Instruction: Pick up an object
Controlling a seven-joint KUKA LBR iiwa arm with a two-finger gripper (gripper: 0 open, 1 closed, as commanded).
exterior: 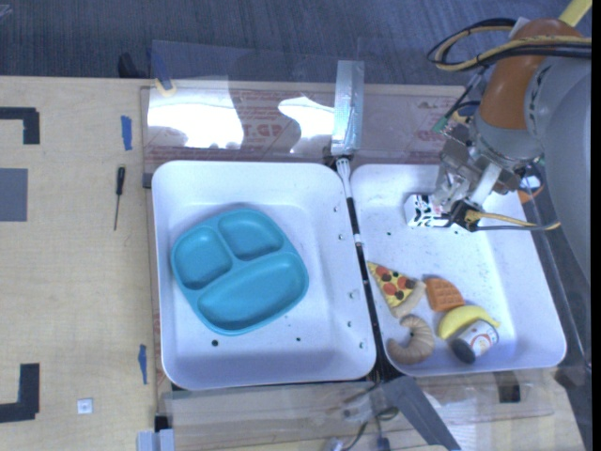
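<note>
Reaching in over the far part of the right bin (554, 341), the claw (449, 198) hangs low beside a small black-and-white object (424, 211), which lies on the bin floor just left of the claw tip. Whether the claw is apart or together cannot be told from this angle, and nothing is seen clamped in it. Above the claw the grey arm (563, 111) rises toward the right edge, its orange band (512, 87) just behind the wrist, with yellow and black cables (470, 45) looping over it.

Nearer than the black-and-white object, in the same bin, lies a cluster of toy food: a pizza slice (394, 286), an orange piece (443, 294) just right of it, a yellow banana (462, 318) touching a small can (472, 342), and a tan croissant-like piece (414, 340) at the near edge.

Left of that bin, across the dark divider, the left bin (188, 365) holds a blue divided plate (239, 269) with three compartments, set well apart from the black-and-white object.

Both bins rest on a pale wooden surface (66, 271). Far to the left of the blue plate the surface carries black corner marks (23, 125), bits of blue tape (126, 132) and a small screwdriver (118, 194). Behind the bins stands a clear shiny panel (244, 120) with a metal post (347, 106), and beyond it lies dark grey carpet (282, 7).
</note>
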